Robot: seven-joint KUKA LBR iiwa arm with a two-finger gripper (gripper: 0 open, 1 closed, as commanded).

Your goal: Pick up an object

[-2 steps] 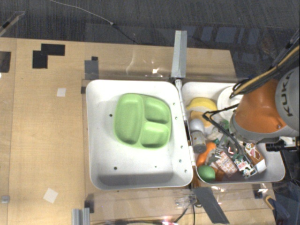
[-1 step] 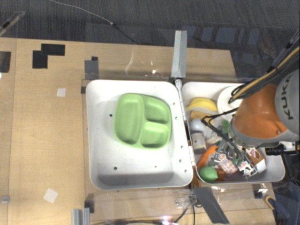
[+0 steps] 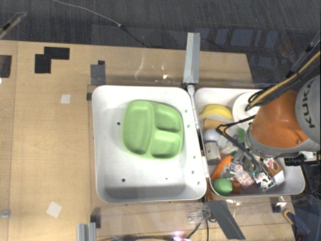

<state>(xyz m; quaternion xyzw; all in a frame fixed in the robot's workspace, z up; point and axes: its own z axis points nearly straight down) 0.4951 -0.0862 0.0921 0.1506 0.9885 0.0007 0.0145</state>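
The right bin [image 3: 295, 186] holds a jumble of objects: a yellow banana [image 3: 216, 112] at the back left, an orange piece [image 3: 220, 167], a green ball [image 3: 222, 186] at the front left corner, and a patterned packet [image 3: 241, 174]. My gripper [image 3: 245, 160] hangs low over the middle of this pile, below the orange wrist band [image 3: 276, 124]. Its dark body and cables lie across the objects beneath it. I cannot make out anything held in it.
The left bin [image 3: 108, 177] holds a light green divided tray [image 3: 152, 128] near its centre. A metal post [image 3: 191, 59] stands behind the wall between the bins. A white rounded item [image 3: 244, 103] sits at the right bin's back. Wooden bench surface spreads to the left.
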